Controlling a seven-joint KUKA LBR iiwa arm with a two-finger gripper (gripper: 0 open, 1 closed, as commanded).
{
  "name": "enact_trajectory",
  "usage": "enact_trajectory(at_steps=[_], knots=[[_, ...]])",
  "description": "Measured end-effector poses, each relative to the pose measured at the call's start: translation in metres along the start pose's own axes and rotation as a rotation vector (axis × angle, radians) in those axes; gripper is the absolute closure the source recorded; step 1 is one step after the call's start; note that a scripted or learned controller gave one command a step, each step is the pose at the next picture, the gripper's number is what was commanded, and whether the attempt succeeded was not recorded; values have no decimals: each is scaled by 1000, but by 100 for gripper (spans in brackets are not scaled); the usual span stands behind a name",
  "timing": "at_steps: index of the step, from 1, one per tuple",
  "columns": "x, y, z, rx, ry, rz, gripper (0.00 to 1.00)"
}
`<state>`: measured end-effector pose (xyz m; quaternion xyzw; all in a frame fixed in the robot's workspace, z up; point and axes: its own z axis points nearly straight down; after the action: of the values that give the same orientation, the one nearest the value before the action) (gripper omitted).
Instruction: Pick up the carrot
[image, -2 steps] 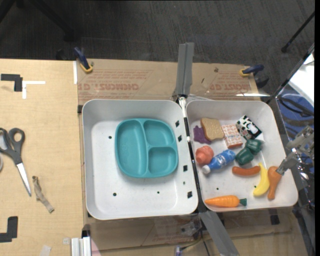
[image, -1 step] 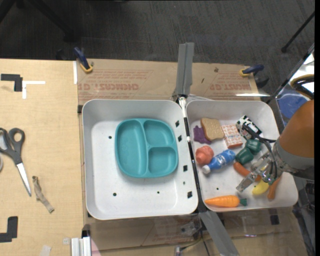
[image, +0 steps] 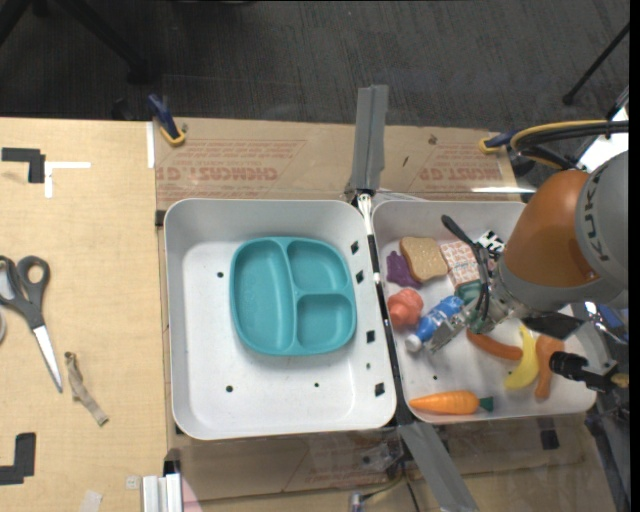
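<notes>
The carrot (image: 445, 402), orange with a green stub at its right end, lies flat along the near wall of the right bin (image: 575, 405). My gripper (image: 477, 312) hangs low over the middle of that bin, under the orange wrist band, above and slightly right of the carrot. It is down among a blue and white bottle (image: 440, 325) and a red-orange chili-like piece (image: 495, 346). The carrot lies apart from the gripper, with bare bin floor between them.
The right bin also holds a bread slice (image: 424, 258), a pink cracker (image: 460, 262), a purple piece (image: 398, 268), a red ball (image: 405, 307), a banana (image: 524, 366) and another orange piece (image: 545, 366). A teal divided plate (image: 294, 296) sits in the left bin. Scissors (image: 30, 310) lie far left.
</notes>
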<state>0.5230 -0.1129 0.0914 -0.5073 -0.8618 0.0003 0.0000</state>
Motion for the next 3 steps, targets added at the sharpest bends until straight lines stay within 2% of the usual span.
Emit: enact_trajectory(at_steps=[1,2,3], knots=[[-53,-28,-1,0,-1,282,0],[-112,-17,-32,-3,-2,312,0],[-28,-6,-34,2,1,533,0]])
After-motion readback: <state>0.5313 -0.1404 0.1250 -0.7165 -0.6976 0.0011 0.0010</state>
